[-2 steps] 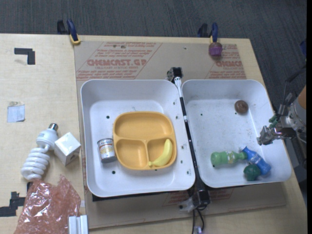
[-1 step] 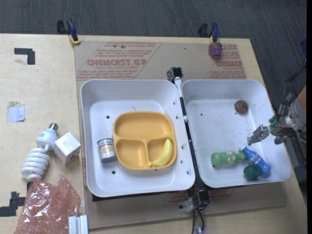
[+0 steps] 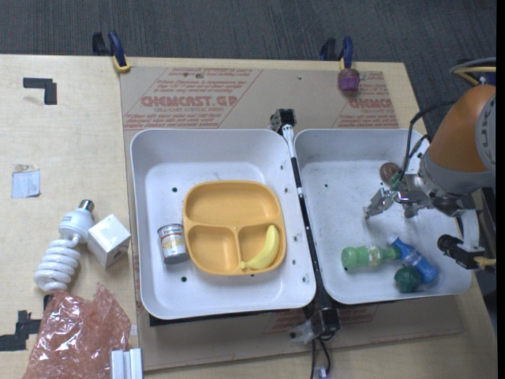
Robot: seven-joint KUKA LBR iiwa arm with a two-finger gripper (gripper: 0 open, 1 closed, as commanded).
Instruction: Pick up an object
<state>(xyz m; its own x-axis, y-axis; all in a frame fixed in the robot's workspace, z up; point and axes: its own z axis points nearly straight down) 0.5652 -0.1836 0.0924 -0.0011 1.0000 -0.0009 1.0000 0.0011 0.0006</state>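
My gripper (image 3: 382, 197) hangs over the middle of the right bin (image 3: 339, 152), reaching in from the right. Its fingers stand open and hold nothing. A small brown object (image 3: 388, 170) lies just behind the gripper. In front of it, near the bin's front wall, lie a green bottle (image 3: 365, 257), a blue bottle (image 3: 415, 260) and a dark green piece (image 3: 406, 279), all apart from the fingers. The left bin (image 3: 154, 212) holds a yellow divided plate (image 3: 229, 219) with a banana (image 3: 267, 249) in one compartment, and a small can (image 3: 170, 242) beside the plate.
On the bench left of the bins lie a spiral light bulb (image 3: 63, 251), a white cube (image 3: 109, 239) and a crumpled pink bag (image 3: 75, 338). A purple object (image 3: 349, 78) sits behind the right bin. A black divider (image 3: 298, 188) runs between the bins.
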